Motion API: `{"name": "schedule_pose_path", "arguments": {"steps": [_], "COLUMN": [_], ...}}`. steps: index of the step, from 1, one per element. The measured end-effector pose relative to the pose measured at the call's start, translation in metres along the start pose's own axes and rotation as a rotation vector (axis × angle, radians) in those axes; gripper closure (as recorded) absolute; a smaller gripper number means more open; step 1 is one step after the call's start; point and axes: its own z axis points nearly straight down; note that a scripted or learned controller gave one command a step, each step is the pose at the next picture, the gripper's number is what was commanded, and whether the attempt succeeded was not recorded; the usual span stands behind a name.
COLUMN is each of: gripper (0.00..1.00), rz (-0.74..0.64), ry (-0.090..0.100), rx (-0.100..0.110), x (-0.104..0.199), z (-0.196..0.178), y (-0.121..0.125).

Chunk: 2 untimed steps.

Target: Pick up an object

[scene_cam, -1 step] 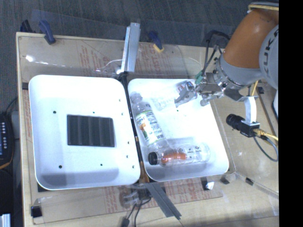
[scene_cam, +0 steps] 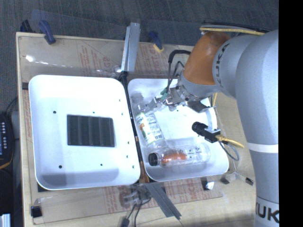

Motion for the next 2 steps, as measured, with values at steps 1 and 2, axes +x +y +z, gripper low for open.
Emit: {"name": "schedule_pose_path", "arguments": {"steps": [1, 2], "gripper": [0.0, 1.0], "rz": [-0.137, -0.14], "ry": [0.003, 0.002], "rx": [0.011, 0.01], "x": [0.008, 0.007], "z": [0.052, 0.041], "y": [-0.026, -0.025]}}
